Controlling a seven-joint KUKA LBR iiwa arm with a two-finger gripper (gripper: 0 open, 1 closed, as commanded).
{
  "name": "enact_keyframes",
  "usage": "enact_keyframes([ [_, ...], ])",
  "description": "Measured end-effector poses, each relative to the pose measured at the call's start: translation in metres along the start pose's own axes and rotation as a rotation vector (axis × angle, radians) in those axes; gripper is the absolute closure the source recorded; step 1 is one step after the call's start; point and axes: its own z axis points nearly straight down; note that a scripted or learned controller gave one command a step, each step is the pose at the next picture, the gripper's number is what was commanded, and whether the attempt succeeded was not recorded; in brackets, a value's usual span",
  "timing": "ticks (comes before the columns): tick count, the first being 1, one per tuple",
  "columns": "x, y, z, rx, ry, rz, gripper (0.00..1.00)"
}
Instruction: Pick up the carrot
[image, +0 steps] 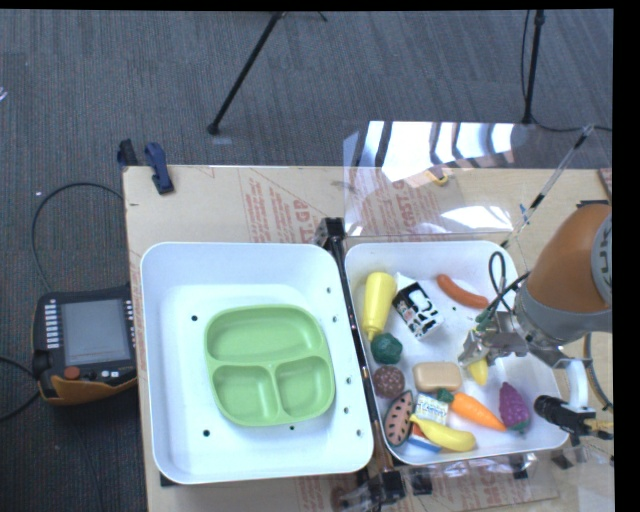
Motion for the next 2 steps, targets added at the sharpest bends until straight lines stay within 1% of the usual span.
enact_keyframes([
  [1, -0.001, 0.000, 0.000, 0.000, 0.000, 0.003, 0.00],
  [2, 0.011, -0.061, 0.008, -0.003, -0.004, -0.268, 0.00],
])
